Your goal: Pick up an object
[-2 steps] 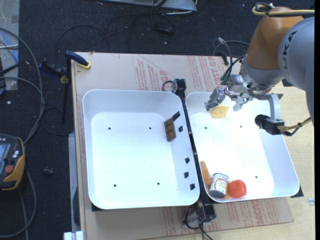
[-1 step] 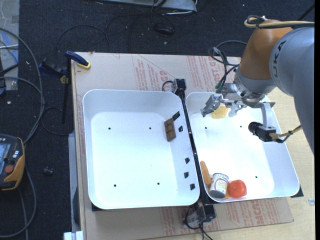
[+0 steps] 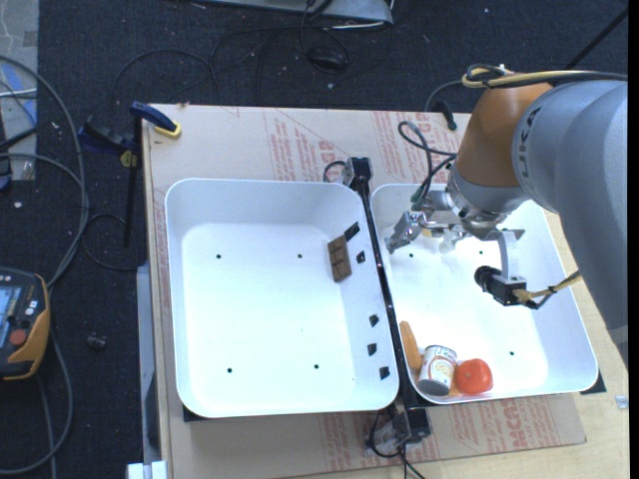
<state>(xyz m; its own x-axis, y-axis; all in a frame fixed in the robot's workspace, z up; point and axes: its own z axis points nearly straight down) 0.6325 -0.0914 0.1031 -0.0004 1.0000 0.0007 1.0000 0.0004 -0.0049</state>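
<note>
**Can's my best bet, I reckon**

The small can [image 3: 436,368] lies in the right bin's [image 3: 559,267] near corner, between a carrot [image 3: 409,343] and a tomato [image 3: 474,375]. Probably light, stiff, slick; grab across its sides. My claw [image 3: 424,226] hangs well apart, empty; can't tell how wide it's open.

One fixed camera above the bench [image 3: 250,133], slanting down on both bins [image 3: 190,267]

This looks like a robotics lab. A grey and orange industrial arm [image 3: 539,138] reaches over a cardboard-topped desk [image 3: 260,138] that carries two shallow white bins [image 3: 190,297] side by side. Loose black cables [image 3: 200,63] trail across the dark speckled carpet [image 3: 80,28] around it. A handheld control unit [image 3: 20,322] lies at the left edge, and a blue and yellow clamp [image 3: 150,120] grips the desk's corner.
</note>
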